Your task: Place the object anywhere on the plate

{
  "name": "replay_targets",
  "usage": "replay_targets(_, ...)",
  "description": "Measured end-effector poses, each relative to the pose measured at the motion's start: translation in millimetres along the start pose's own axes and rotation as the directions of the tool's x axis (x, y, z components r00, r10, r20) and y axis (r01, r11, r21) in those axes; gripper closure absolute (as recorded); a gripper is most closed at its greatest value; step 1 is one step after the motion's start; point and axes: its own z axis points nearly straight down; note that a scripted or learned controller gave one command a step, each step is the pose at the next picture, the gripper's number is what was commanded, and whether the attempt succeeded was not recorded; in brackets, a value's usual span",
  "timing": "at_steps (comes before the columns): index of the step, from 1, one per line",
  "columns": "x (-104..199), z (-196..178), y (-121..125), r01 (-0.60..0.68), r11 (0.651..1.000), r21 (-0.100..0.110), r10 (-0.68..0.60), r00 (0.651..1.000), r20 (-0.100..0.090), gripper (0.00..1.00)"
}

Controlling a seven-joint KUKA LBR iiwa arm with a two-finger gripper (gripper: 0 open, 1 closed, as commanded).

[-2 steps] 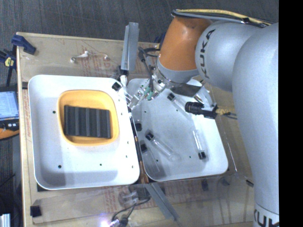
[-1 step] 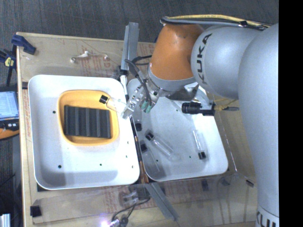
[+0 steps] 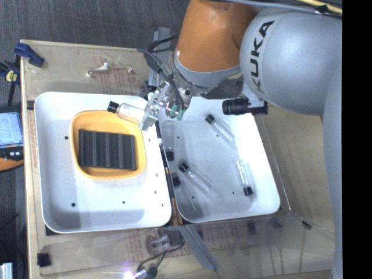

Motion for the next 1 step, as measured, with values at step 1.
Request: replay_targets(1,-0.2,0.1,-0.4,-0.001,1.0,0.0,0.001,1.0,0.0,0.0)
